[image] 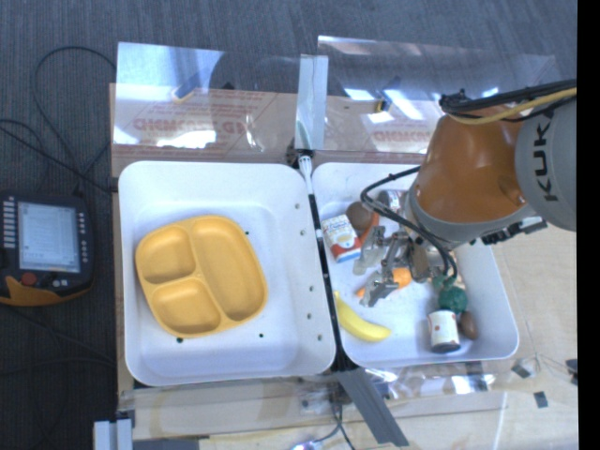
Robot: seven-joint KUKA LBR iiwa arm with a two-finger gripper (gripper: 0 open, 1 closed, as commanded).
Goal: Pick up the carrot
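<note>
right bin (487, 345) – banana (361, 322), small can (442, 330), carrot (397, 277) mid-bin | my gripper (380, 284) over carrot; fingers' state I cannot tell | left bin (216, 178) – yellow divided plate (200, 274)

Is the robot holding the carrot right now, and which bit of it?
I cannot tell. The gripper is down right at the carrot, but a hold isn't clear.
</note>
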